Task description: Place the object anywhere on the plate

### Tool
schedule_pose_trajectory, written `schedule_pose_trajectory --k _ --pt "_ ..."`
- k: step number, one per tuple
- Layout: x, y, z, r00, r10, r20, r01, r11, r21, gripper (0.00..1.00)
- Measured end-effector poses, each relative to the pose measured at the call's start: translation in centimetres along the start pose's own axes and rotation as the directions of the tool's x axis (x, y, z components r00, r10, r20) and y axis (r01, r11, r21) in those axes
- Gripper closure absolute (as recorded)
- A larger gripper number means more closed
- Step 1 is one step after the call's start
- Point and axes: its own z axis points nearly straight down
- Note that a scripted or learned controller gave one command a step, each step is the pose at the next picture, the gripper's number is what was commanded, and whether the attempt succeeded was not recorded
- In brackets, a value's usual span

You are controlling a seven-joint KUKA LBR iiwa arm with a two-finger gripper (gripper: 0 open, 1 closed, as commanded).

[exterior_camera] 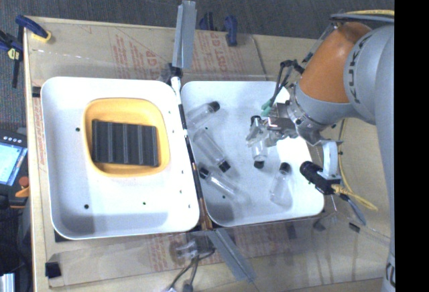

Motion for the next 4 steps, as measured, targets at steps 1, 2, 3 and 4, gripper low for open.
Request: schedule_pose_trajectory --k 1,2,3,4 --pt "3.3 0.0 -1.6 0.996 -0.094 0.001 0.094 0.996 -0.001 1.00" --pt "9.8 2.7 -2.2 0.979 -0.204 0.001 0.204 0.979 -0.001 1.00" --pt "16.2 3.8 0.5 0.945 -0.328 0.000 0.328 0.945 0.004 1.00" --pt "16.2 3.8 0.5 0.945 -0.328 0.000 0.328 0.945 0.004 0.00"
